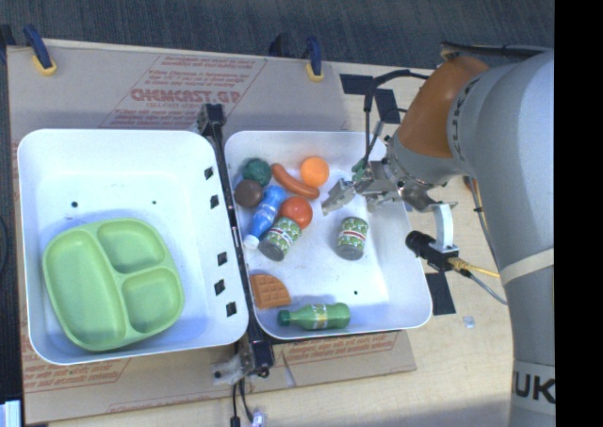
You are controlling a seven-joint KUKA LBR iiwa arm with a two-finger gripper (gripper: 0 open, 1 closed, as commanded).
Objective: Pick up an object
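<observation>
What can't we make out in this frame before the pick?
- Gripper: small and blurred in the camera view; whether it grips anything cannot be told.
- Can labels: too small to read.
- Dark round items by the blue bottle: too small to identify.
- Right bin: its upper right corner is hidden behind the arm's wrist.
- Arm: cut off by the right edge.

The two white bins (57,156) look like smooth, slightly glossy plastic; the green divided tray (113,279) is matt plastic; the green bottle (316,317) shines; the bench (188,86) is printed brown cardboard; the arm (509,142) has a smooth grey satin shell.
</observation>
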